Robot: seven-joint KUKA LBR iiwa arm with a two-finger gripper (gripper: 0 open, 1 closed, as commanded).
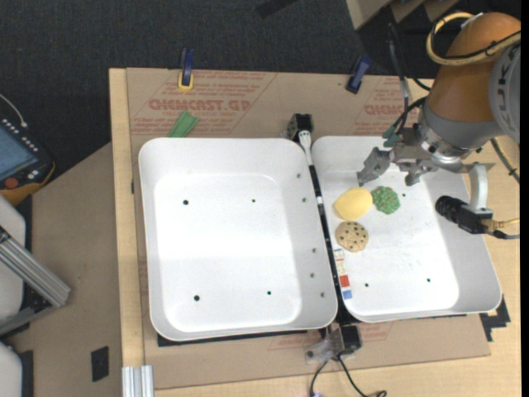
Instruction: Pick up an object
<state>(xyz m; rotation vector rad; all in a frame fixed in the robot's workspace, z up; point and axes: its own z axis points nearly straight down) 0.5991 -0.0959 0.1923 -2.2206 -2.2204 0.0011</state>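
Three items (364, 209) lie just below the spread-fingered gripper (395, 169).

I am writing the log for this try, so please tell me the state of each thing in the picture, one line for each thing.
Yellow lump: lying in the right bin, free, touching the green piece.
Green piece: lying in the right bin, free.
Cookie: lying flat, just below the yellow lump.
End effector: above the right bin, near the green piece, holding nothing.
Right bin: holds all three things.
Left bin: resting beside the right bin.
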